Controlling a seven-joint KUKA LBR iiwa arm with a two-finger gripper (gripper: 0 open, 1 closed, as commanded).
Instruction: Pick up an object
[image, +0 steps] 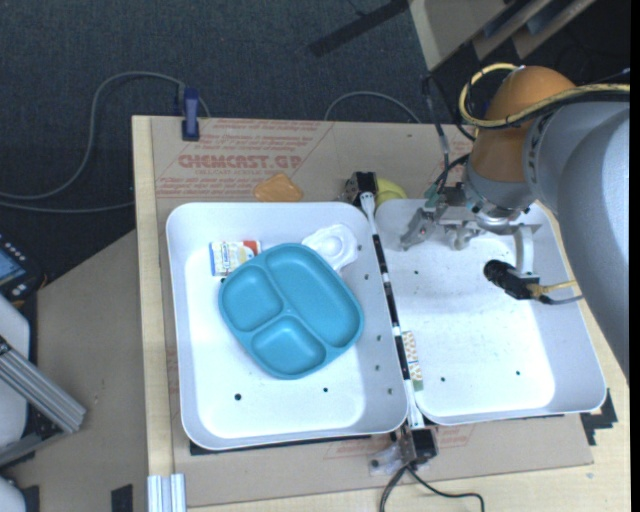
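In the left bin (200, 400) a blue divided plate (290, 308) lies flat. A small white box with red and blue print (232, 255) is tucked at its upper left edge. A white cup-like piece (333, 244) sits at its upper right edge. My gripper (437, 240) hangs over the far left corner of the right bin (500, 390), well apart from all three objects. It is open, with bare white bin floor showing between its fingers (410, 237).
An orange object (277, 187) and a yellow one (389, 190) lie on the bench behind the bins. The grey arm with its orange band (515, 110) covers the right bin's far right corner. A black cable fitting (508, 279) juts over that bin.
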